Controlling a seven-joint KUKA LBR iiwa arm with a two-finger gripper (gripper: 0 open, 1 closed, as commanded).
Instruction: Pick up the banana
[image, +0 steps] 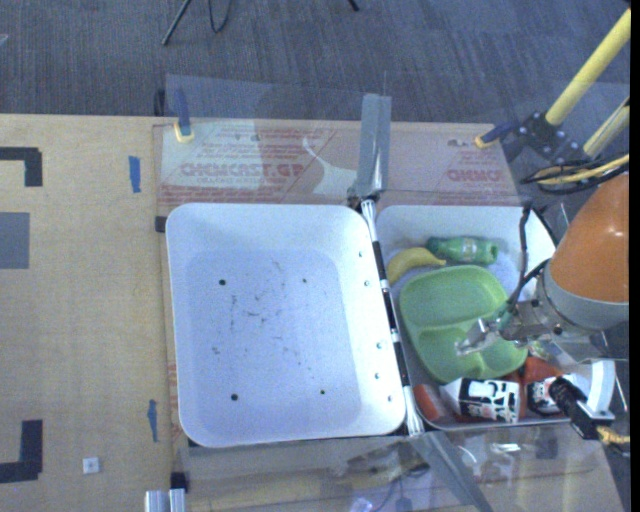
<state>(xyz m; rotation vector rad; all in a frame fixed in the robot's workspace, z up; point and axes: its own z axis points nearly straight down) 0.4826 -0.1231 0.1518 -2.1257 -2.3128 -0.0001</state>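
The yellow banana (412, 262) lies in the right bin (392, 222), near its far left corner, partly tucked under the rim of a green plate (450, 305). My gripper (486, 338) hangs over the near right part of that green plate, well to the right of and nearer than the banana. It does not touch the banana. The grey arm with its orange band (600, 255) reaches in from the right and hides the bin's right side.
A green bottle (462, 248) lies just right of the banana along the far wall. A black-and-white container (489, 398) and red items (430, 402) lie at the right bin's near edge. The left bin (190, 330) stands beside it, a divider between them.
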